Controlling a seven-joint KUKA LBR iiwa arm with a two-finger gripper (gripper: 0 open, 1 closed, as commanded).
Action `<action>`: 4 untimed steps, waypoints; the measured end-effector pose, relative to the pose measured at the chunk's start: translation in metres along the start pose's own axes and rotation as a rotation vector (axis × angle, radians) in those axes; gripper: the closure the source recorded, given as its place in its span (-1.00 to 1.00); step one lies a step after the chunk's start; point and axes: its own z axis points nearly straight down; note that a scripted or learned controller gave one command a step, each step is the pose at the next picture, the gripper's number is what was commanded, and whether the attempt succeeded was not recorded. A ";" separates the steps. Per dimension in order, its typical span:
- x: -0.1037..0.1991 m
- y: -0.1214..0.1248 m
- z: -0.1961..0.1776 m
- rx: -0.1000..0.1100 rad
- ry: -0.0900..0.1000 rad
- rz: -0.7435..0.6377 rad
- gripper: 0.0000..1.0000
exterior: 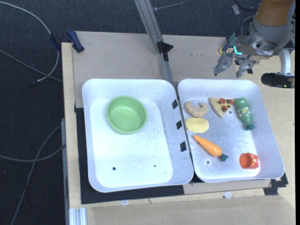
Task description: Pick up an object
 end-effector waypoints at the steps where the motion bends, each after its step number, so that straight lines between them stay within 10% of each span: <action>1: 0.000 0.001 -0.004 -0.007 -0.001 -0.001 -1.00; 4: 0.008 -0.007 0.152 0.001 -0.001 0.000 -1.00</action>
